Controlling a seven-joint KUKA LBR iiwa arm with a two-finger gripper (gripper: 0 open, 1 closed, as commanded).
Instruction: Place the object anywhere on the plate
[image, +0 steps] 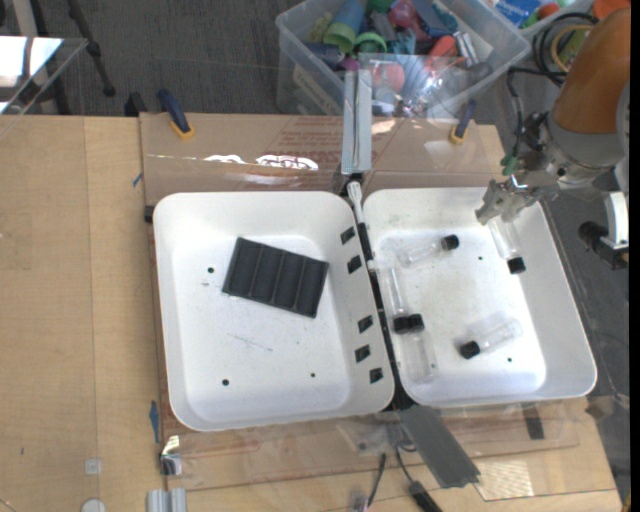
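Over right bin (560, 330), jaws (497, 207) above clear tube (505, 245), grip unclear

Grey arm (590, 130) with an orange band — black cables looping beside its metal hand (500, 205).

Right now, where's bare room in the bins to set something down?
Left bin: bare floor all around the dark plate, widest along the near side. Right bin: crowded, clear vials scattered across it; the gripper hangs over its far right corner.
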